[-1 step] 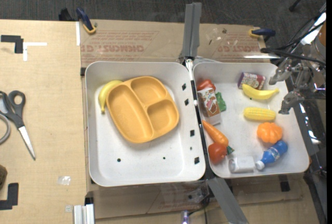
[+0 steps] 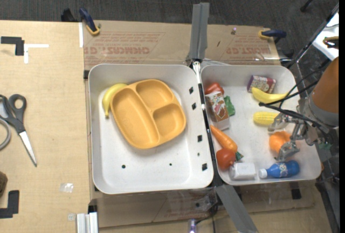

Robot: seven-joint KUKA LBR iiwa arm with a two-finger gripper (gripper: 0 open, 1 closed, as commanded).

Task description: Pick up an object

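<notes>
A: Which step is this?

B: The approach. The end effector (image 2: 294, 143) hangs low in the right bin (image 2: 245, 69), at the orange fruit (image 2: 277, 142); I cannot tell whether it is spread or clamped.

A: Is anything held?

B: Not visibly. The fruit sits between the corn cob (image 2: 264, 117) and the blue bottle (image 2: 281, 170).

A: And next?

B: I judge it must straddle the fruit squarely, close, then lift straight up.

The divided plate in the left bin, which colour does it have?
The divided plate is yellow-orange all over, seen clearly in the camera view.
</notes>
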